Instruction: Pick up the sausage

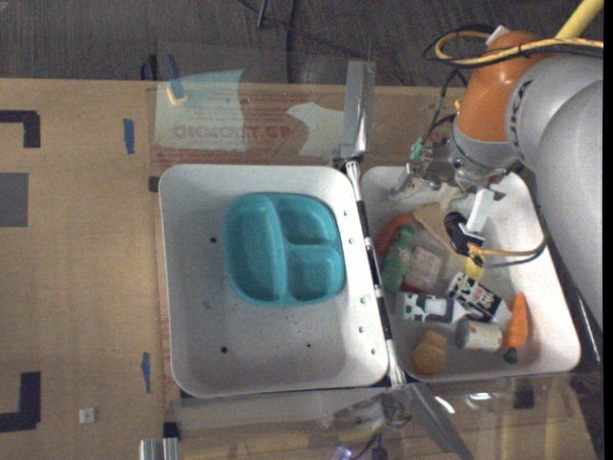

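Gripper (431, 182), finger state I cannot tell, hovers at the right bin's (546, 353) far edge, the reddish sausage (395, 230) just below-left, apparently lining up a grasp.

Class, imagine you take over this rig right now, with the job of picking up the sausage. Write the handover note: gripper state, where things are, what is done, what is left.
Gripper: low over the far end of the right bin; open or shut cannot be told, nothing seen held.
Sausage: likely the reddish piece at the right bin's left wall, beside the green packet.
Other items: carrot, cow-print cartons nearby. Teal divided plate sits in the left bin.
Done: arm over the right bin.
Left: grasp and lift.
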Robot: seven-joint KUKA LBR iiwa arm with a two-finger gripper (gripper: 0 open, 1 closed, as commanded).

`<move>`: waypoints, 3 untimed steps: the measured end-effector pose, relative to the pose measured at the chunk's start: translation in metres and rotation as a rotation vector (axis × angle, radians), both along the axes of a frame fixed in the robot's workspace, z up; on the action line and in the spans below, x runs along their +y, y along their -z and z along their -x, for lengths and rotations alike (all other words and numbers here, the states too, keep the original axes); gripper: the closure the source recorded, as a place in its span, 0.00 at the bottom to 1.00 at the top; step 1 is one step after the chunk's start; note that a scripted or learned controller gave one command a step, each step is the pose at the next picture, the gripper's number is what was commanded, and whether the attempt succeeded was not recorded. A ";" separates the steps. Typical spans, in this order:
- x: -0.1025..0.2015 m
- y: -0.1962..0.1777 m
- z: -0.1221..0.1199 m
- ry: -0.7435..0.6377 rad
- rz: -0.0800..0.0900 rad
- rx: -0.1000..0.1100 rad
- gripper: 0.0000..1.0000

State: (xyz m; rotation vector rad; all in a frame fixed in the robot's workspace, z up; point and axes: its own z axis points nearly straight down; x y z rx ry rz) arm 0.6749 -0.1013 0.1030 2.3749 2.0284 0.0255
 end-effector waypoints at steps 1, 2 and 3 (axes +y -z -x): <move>0.002 0.000 0.005 -0.124 0.011 0.001 0.00; -0.002 0.000 0.016 -0.026 0.002 -0.013 0.00; 0.027 -0.083 0.021 -0.101 -0.001 0.021 0.00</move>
